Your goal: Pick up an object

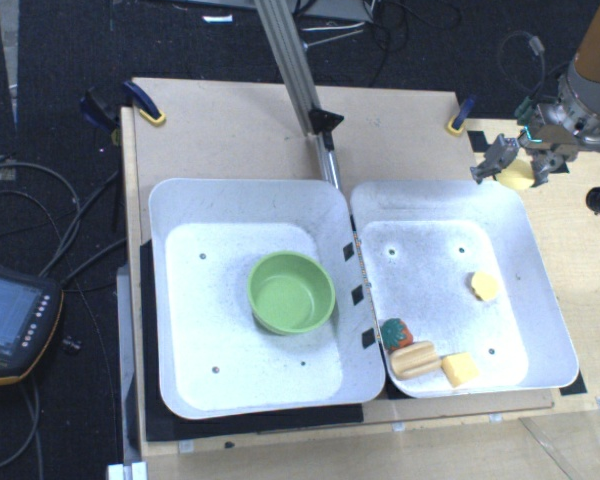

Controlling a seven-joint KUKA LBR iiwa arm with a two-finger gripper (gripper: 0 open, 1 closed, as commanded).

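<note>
My gripper (521, 164) hangs above the far right corner of the right bin (432, 211), with the arm coming in from the upper right. A pale yellow object (518, 177) shows between its two fingers, and the gripper is shut on it. Inside the right bin lie a small yellow round piece (485, 287), a yellow block (460, 369), a tan oblong piece (412, 358) and a small red and green object (395, 332) near the front. A green bowl (291, 292) sits in the middle of the left bin (180, 268).
A grey metal pole (292, 53) slants down from the top to the gap between the bins. Clamps (143, 102) (463, 114) sit at the bench's far corners. A tablet (10, 323) and cables lie on the floor at left.
</note>
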